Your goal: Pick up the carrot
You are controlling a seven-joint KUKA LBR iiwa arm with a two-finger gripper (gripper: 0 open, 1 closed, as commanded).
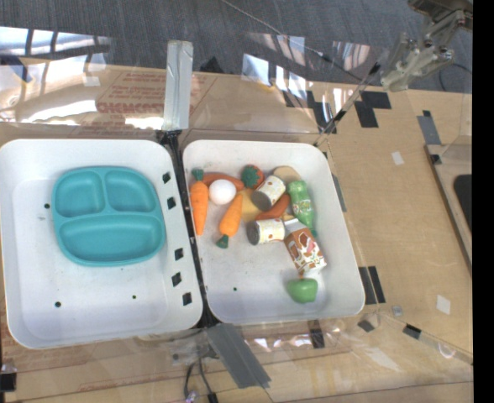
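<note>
I can't make out the print on the small patterned can point(306, 253), and the brown round piece point(286, 175) sits half hidden behind the cylinder point(269, 192).

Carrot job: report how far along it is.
Done: nothing yet. Two carrots lie in the right bin among the other toy food, both untouched. In hand: nothing visibly; the gripper hangs up at the top right, outside the bin and well away from the carrots. Left: reach into the bin, close on one carrot and lift it.
</note>
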